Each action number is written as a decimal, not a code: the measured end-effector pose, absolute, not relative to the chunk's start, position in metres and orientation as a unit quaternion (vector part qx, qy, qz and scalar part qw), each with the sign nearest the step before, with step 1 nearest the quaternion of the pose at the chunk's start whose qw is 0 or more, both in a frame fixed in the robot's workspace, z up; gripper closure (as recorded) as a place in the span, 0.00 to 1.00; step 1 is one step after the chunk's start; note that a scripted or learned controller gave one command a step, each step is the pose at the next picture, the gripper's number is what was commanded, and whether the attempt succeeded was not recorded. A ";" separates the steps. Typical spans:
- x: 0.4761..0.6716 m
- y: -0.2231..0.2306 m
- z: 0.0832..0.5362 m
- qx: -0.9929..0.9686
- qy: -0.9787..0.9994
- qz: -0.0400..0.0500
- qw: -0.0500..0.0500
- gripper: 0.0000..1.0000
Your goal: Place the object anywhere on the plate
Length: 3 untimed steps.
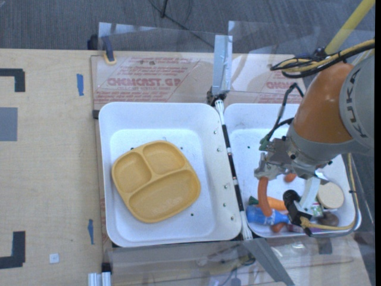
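Over the right bin (342, 216) the gripper (280, 170) hung low above the toy pile (286, 210), likely for a pick. Jaws' state: cannot tell. Yellow plate (156, 180) sat bare in left bin (113, 130), awaiting the object.

Plate (156, 180): yellow-orange, rounded-square, 3 compartments (2 small at upper side, 1 large at lower side). Lies flat, turned a bit askew, in left white bin (119, 124), w/ bare bin floor all round it. Nothing on plate. Object to place: can't tell which, among clutter in the neighbouring bin.
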State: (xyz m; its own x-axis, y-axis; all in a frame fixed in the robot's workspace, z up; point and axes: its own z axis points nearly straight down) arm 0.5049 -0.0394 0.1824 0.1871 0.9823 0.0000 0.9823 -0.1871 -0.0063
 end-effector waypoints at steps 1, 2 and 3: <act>0.499 -0.016 0.239 -0.778 -0.628 0.002 0.001 1.00; 0.525 -0.008 0.253 -0.797 -0.604 0.002 0.000 1.00; 0.548 -0.025 0.213 -0.798 -0.603 0.002 0.001 1.00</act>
State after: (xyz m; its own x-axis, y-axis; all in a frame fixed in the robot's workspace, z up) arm 0.5475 -0.0245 0.2132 0.2730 0.9620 -0.0019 0.9620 -0.2730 -0.0051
